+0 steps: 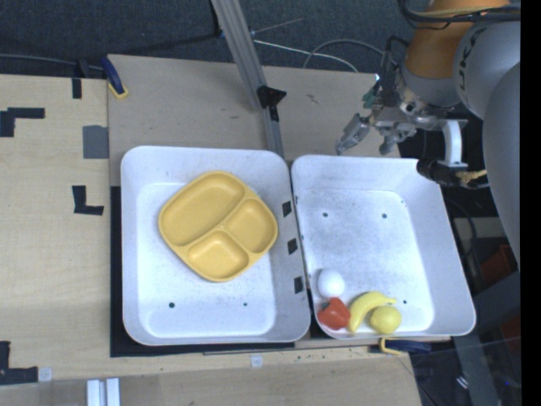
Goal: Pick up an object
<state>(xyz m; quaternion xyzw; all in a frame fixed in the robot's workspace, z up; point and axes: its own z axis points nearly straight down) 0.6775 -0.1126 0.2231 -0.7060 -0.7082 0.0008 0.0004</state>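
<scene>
Seen from above, the bench (pixel 186 100) carries two white bins side by side. The left bin (pixel 135 244) holds a yellow tray (pixel 218 225) with three compartments, lying flat near the bin's middle, a little toward its far edge. The right bin (pixel 423 227) has its things crowded into the near left corner: a white egg (pixel 330 282), a red piece (pixel 336 314) just in front of it, a banana (pixel 368 305) curving beside that, and a yellow ball, perhaps a lemon (pixel 385 319), touching the banana's near side. The arm (pixel 461 41) reaches in from the right. Its gripper (pixel 368 139) hangs above the far edge of the right bin, near that bin's far left corner, fingers spread apart with nothing between them, well apart from the cluster.
</scene>
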